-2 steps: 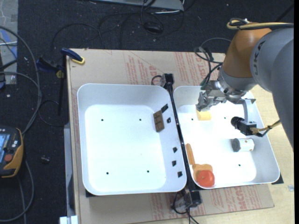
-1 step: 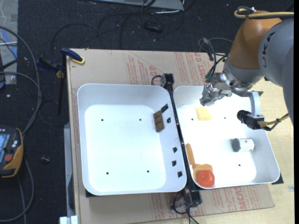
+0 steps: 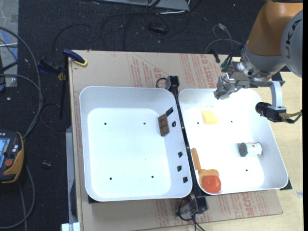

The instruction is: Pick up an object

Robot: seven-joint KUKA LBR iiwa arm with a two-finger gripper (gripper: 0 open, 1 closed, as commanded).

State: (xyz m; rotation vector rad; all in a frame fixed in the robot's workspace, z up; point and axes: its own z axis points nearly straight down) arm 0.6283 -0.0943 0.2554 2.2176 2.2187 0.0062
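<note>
Overhead, two shallow white bins are seen side by side on a cardboard-covered bench (image 3: pixel 144 64). The left bin (image 3: pixel 91 105) carries a small brown block (image 3: pixel 164 125), which lies close to its right edge, toward the far right corner. The right bin (image 3: pixel 276 153) carries three loose things. A pale yellow block (image 3: pixel 209 117) is set near the far edge, left of the middle. A short white and grey cylinder (image 3: pixel 250 149) is laid on its side toward the right edge, about midway along it. A red ball with an orange handle (image 3: pixel 207 174) is lodged in the near left corner, with the handle running up along the left edge.

The arm (image 3: pixel 274 30) is brought in from the right, its orange band seen above the grey wrist. The gripper (image 3: pixel 223 91) is held over the far edge of the right bin, just beyond the pale yellow block and apart from it. Nothing is seen between its fingers, and whether the claw is released or clenched cannot be told from this slant.

A blue and yellow clamp (image 3: pixel 72 59) is fixed at the far left corner of the bench. Black cables (image 3: pixel 120 23) are strewn over the dark floor beyond the far edge
</note>
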